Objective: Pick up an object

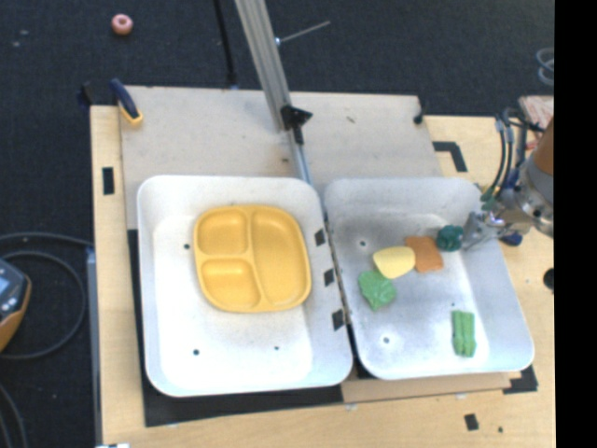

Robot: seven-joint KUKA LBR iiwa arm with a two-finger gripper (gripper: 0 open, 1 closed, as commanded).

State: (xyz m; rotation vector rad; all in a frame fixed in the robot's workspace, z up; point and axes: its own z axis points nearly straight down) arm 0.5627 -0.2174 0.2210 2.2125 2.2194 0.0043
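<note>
While the pincer (476,227), its grip state impossible to tell, hovers beside one teal object (450,239), the right bin (504,287) holds five items; the left bin (168,343) holds one yellow tray (252,257).

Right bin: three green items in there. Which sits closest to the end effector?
The dark teal one, at the bin's right side right beside the end effector. The leafy green piece and the long green piece lie farther off.

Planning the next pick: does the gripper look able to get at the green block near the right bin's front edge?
Probably yes. The green block lies alone on bare bin floor, apart from the yellow piece and the other toys. The gripper sits at the same bin's far right side, with nothing between them.
</note>
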